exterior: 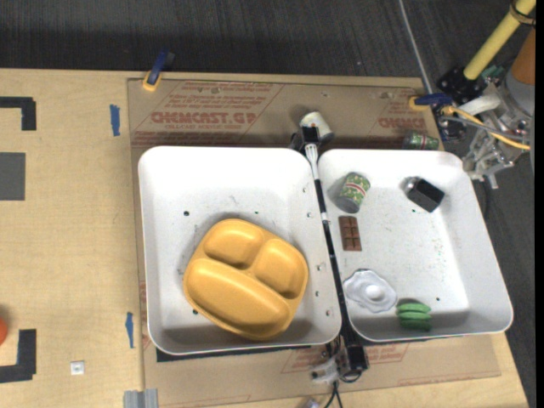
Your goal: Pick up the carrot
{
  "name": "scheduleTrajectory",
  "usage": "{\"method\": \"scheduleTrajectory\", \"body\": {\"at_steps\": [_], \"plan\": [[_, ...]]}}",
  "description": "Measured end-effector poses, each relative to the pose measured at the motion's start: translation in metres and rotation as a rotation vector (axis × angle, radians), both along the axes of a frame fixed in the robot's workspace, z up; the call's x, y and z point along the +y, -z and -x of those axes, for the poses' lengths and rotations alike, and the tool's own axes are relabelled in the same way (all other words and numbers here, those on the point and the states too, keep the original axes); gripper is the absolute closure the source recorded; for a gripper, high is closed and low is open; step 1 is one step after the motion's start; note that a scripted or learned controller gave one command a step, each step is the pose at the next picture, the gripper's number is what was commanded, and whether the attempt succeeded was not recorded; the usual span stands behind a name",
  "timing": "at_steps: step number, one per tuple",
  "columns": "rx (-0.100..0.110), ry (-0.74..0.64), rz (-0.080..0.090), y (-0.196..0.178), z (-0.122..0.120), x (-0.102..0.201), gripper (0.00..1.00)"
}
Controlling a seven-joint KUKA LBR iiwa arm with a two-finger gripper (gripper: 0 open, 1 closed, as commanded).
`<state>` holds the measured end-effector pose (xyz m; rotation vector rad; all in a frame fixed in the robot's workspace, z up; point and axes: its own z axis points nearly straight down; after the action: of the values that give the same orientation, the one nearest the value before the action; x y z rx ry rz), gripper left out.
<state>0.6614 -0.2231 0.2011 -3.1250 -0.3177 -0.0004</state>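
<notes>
Two shallow white bins sit rim to rim on a printed cardboard sheet [212, 113]. The gripper [486, 158] hangs just outside the right bin [476, 253], off its 1 o'clock corner. Whether it is wide or narrow cannot be told amid the cables.

In the left bin [170, 194], a glossy, three-lobed yellow moulded lump [246, 279] crowds the 6 o'clock rim, with bare floor toward 12 o'clock.

The right bin's centre lies open, with small items around it:
- a tipped green-labelled can [353, 189] at 11 o'clock;
- a matte black block [423, 194] at 1 o'clock;
- a flat brown segmented bar [349, 232] by the 9 o'clock wall;
- a crinkled white plastic piece [370, 291] and a ridged green disc [414, 313] near 6 o'clock.

An orange-red sliver [2, 330] shows at the view's 8 o'clock edge, on the bench. Too little of it is visible to identify.
</notes>
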Motion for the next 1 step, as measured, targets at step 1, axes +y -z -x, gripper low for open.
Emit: {"method": "scheduleTrajectory", "body": {"at_steps": [1], "plan": [[-0.001, 0.0, 0.001, -0.0221, 0.0013, -0.0003, 1.0]]}}
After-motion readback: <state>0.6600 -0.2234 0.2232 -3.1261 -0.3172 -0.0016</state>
